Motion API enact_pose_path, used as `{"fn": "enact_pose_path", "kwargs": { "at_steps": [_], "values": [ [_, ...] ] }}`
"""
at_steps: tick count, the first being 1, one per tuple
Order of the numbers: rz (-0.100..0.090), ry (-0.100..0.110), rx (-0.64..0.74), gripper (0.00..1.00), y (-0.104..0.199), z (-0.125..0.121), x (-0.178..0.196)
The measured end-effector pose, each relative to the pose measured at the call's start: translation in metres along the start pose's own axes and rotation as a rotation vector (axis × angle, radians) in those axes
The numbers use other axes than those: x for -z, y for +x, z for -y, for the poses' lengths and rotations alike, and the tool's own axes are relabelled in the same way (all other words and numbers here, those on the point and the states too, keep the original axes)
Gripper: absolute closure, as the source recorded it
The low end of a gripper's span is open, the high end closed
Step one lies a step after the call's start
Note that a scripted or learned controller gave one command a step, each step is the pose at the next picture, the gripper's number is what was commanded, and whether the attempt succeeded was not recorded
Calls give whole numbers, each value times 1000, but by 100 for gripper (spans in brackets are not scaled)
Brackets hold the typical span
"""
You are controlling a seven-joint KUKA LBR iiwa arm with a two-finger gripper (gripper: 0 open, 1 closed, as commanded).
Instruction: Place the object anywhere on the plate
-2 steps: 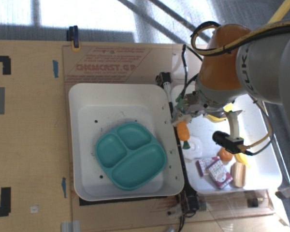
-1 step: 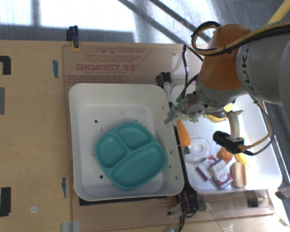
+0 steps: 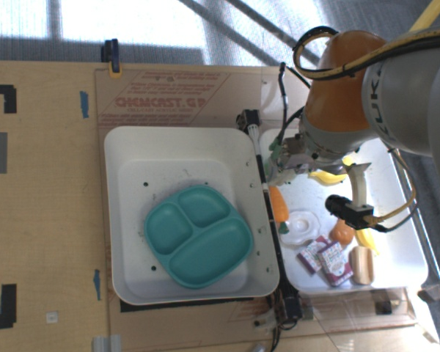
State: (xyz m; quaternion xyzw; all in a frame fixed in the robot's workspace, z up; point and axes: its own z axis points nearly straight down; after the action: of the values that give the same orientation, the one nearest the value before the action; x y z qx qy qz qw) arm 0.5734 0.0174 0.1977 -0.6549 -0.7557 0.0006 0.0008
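Pincer (image 3: 287,166) hovering just above carrot (image 3: 279,204), grip impossible to tell, well right of teal plate (image 3: 198,235); may slip against bin wall (image 3: 268,196) when grasping.

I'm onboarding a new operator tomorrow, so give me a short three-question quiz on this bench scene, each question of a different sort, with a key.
1. True or false: the teal divided plate lies in the left bin.
2. Multiple choice: where does the toy carrot lie?
A. on the plate
B. in the right bin, against its left edge
C. on the cardboard beyond the bins
3. Fill in: the plate has ___ compartments.

Key: 1 true. 2 B. 3 three.

The arm reaches over the right bin, where the carrot, a yellow banana-like piece and other toy foods lie.
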Motion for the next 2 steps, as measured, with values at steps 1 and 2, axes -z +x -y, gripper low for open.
{"fn": "enact_pose_path", "kwargs": {
  "at_steps": [1, 2],
  "values": [
    [-3, 4, -57, 100, 48, 37, 19],
    [-3, -6, -110, 100, 119, 14, 57]
  ]
}}
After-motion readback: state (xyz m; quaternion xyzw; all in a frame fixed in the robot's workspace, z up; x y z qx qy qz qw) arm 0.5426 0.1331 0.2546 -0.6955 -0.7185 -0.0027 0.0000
